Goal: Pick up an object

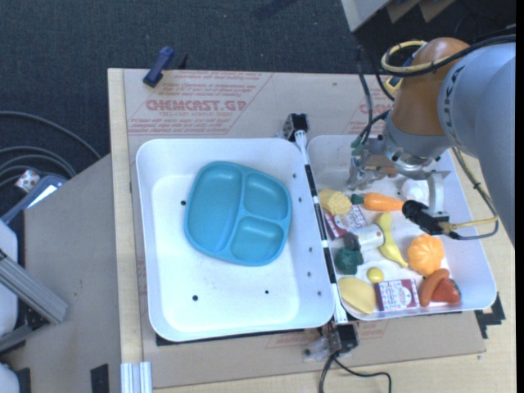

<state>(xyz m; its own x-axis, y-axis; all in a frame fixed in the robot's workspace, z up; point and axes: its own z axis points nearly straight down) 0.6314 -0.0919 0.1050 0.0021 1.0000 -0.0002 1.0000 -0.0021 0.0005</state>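
Where the two shallow bins meet, the right white bin (pixel 483 273) holds the pile of small toy foods: an orange plastic carrot (pixel 381 202) near its middle, a yellow corn cob (pixel 332 201) beside the divider, a yellow banana (pixel 390 245), a round orange pumpkin-like fruit (pixel 426 254), a dark green piece (pixel 348 259), a pale yellow lemon-shaped piece (pixel 357 294), a red-and-white carton (pixel 396 294) and a red piece (pixel 438 289) at the near corner. The gripper (pixel 366 173) hangs low over this bin's far end, just behind the carrot; whether it is released or clenched I cannot tell. The left white bin (pixel 164 293) holds a light blue sectioned plastic plate (pixel 238 212), lying flat.
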